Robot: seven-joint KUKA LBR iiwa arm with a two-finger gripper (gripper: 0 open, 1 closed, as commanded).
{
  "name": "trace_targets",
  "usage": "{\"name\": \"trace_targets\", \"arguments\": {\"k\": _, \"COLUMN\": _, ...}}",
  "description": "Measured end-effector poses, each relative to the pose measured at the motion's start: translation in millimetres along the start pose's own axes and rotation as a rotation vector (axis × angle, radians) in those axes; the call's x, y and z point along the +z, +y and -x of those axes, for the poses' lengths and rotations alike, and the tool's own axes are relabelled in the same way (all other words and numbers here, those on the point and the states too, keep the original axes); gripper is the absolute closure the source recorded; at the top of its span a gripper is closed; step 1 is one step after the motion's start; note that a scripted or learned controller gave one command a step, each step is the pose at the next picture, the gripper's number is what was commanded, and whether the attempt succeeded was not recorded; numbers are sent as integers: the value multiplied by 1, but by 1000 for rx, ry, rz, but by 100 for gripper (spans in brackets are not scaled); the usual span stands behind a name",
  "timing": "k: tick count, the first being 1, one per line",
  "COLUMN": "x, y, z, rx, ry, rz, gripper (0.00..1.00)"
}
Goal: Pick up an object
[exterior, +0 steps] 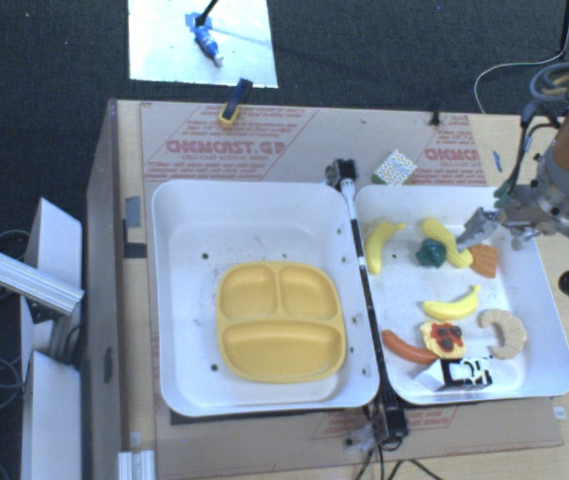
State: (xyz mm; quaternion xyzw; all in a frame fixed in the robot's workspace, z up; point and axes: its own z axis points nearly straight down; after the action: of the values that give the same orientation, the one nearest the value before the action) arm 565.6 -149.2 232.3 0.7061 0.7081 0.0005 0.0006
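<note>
My gripper (474, 232) reaches in from the right and hovers over the upper part of the right bin (554, 353). Its tip is just above an orange wedge (484, 261) and next to a yellow curved piece (446, 241) that touches a dark green lump (429, 256). Lying in the same bin are a banana (382, 241) at the upper left, a second banana (451, 306) in the middle, a tan croissant (502, 331), a red sausage (406, 346), a red and yellow piece (445, 337) and a black and white item (465, 372). Nothing is seen held.
The left bin (189, 218) holds a yellow divided plate (281, 320). A ridge (356, 258) separates the two bins. A small patterned card (396, 168) and a yellow and black tool (232, 105) lie on the cardboard behind the bins. Cables hang at the right.
</note>
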Motion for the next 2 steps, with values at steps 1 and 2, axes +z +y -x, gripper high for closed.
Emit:
{"name": "trace_targets", "arguments": {"k": 1, "x": 130, "y": -15, "z": 18, "rx": 2, "ry": 1, "rz": -3, "gripper": 0}}
{"name": "trace_targets", "arguments": {"k": 2, "x": 148, "y": -38, "z": 1, "rx": 2, "ry": 0, "rz": -1, "gripper": 0}}
